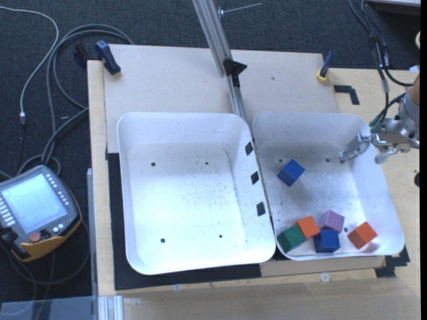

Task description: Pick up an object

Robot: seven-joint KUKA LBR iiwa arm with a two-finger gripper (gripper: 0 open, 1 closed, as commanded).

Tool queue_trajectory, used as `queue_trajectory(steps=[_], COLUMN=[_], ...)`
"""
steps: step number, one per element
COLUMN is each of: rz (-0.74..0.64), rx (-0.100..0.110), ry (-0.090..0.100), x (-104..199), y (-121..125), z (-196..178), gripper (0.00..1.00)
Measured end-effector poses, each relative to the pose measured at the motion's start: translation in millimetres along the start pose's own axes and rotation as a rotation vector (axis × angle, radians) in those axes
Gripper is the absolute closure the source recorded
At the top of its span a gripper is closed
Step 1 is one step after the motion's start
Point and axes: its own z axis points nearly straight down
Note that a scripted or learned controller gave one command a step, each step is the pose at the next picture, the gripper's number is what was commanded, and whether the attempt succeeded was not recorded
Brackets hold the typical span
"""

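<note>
Arm (pixel 415 112) cut off at right edge; claw (pixel 352 149) too small to tell fingers' state.

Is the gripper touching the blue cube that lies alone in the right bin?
Apart. In the camera view the gripper sits near the right bin's far right side, and bare white floor separates it from the blue cube.
</note>
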Motion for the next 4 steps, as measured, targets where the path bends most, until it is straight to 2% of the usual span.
queue_trajectory(steps=[1, 2, 3, 4], rz=[-0.008, -0.001, -0.001, -0.004], rx=[-0.012, 0.004, -0.014, 0.003], ry=[0.000, 0.002, -0.003, 0.002], x=[76, 93, 94, 143], y=[13, 19, 37, 64], z=[-66, -14, -118, -72], gripper=[0.00, 0.00, 0.00, 0.00])
